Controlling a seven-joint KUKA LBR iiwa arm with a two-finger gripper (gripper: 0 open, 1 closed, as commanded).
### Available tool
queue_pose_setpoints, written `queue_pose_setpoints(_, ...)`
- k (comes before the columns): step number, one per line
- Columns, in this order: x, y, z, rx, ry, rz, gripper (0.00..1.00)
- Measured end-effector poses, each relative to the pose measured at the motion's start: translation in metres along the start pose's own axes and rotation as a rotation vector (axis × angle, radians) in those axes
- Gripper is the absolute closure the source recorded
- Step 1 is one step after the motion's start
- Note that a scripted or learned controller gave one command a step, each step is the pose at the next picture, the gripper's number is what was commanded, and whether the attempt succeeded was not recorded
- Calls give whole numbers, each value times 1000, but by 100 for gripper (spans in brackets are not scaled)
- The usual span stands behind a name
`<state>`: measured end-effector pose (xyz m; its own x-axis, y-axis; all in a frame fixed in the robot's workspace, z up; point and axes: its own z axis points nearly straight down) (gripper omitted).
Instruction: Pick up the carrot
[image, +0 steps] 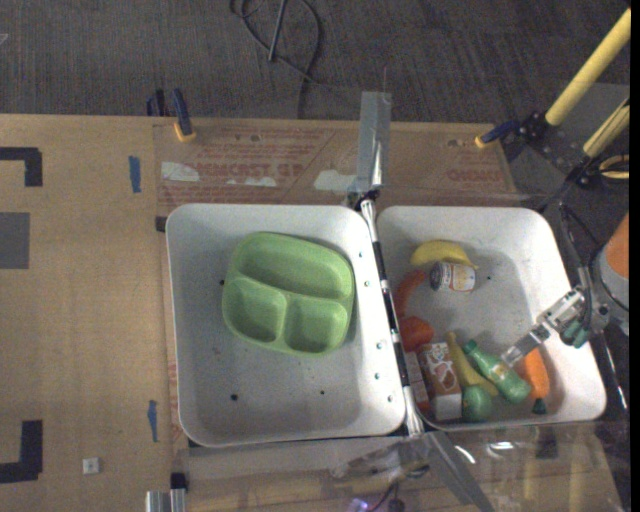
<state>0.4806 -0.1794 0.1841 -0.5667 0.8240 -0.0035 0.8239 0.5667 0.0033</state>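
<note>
You have a flat tan bench (80, 330) with black tape corners and blue tape bits on it. A cardboard sheet (260, 165) lies along the bench's far edge behind the bins; its red print is too faint to read.

The left bin (190, 400), smooth white plastic with rounded corners, holds a glossy green plate (288, 292) near its far edge, split into three compartments.

The right bin (525, 235) is the same make, and its things crowd the near edge. A curved yellow banana (441, 251) lies toward the far edge, with a small can (454, 277) touching it; the can's label is blurred. An orange-red pepper (410, 312) curves against the bin's left wall. A small carton (440, 378) sits near the near-left corner, its print unreadable. A green bottle (497, 373) lies tilted beside it.

The carrot (537, 371), a smooth orange taper with a dark green tip, rests near the bin's near-right corner, just right of the bottle.

The gripper (524, 346) reaches in from the right wall, its metal fingers low just beside the carrot's upper end. You cannot tell whether they are spread or closed, or whether they touch the carrot.
</note>
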Motion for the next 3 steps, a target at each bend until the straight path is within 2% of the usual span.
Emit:
queue_pose_setpoints(1,-15,-11,89,0,0,-86,0)
queue_pose_setpoints(2,-3,-1,95,-2,-5,86,0)
queue_pose_setpoints(3,-36,-26,57,1,-1,47,0)
